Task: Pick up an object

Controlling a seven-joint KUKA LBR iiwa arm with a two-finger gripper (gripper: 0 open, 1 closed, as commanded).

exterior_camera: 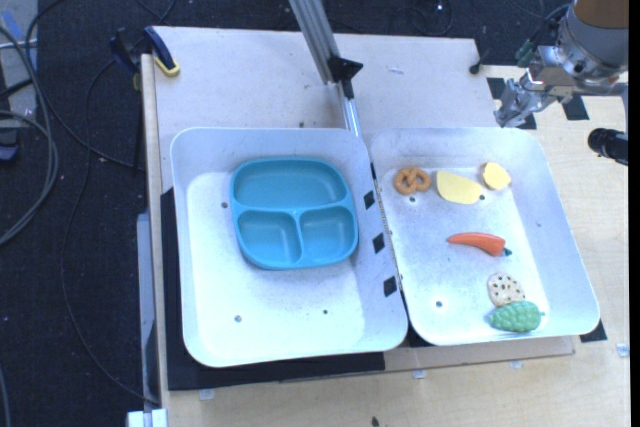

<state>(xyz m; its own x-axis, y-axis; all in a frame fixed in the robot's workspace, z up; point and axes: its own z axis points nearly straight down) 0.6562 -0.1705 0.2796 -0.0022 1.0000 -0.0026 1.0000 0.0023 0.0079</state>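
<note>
A blue divided tray [295, 212] sits in the left white bin [205, 310]; black cables [70, 45] trail nearby.

Bright, even light; slightly soft focus.

We see a pale bench [260, 75] bearing 2 white bins side by side: the left bin [200, 245] and the right bin [545, 215], their inner edges touching.

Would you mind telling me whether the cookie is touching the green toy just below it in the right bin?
Cannot tell. In the camera view the cookie sits directly above the green toy, their edges meeting without a plain gap.
</note>
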